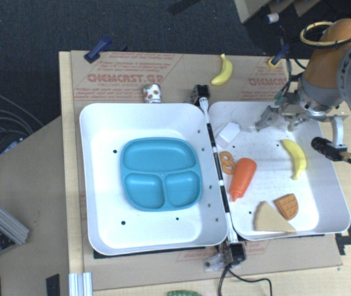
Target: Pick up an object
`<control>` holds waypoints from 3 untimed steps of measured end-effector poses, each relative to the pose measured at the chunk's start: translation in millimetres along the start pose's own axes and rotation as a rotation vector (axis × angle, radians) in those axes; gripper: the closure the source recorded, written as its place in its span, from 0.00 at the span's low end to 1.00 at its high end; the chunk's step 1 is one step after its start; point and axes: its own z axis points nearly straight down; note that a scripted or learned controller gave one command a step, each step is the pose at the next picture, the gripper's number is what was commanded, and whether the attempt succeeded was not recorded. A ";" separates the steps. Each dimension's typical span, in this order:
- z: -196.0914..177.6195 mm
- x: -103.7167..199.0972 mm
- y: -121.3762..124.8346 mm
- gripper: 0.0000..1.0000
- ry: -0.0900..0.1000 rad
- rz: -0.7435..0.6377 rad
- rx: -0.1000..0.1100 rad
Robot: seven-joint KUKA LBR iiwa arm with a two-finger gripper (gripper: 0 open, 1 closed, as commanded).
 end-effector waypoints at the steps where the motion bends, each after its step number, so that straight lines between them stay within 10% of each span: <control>1: -10.6 -0.1 0.7 1.00 -0.001 0.000 -0.003; 2: -10.4 0.0 0.6 0.00 -0.001 0.000 -0.002; 3: 10.6 -14.6 -0.8 0.00 0.002 0.001 0.003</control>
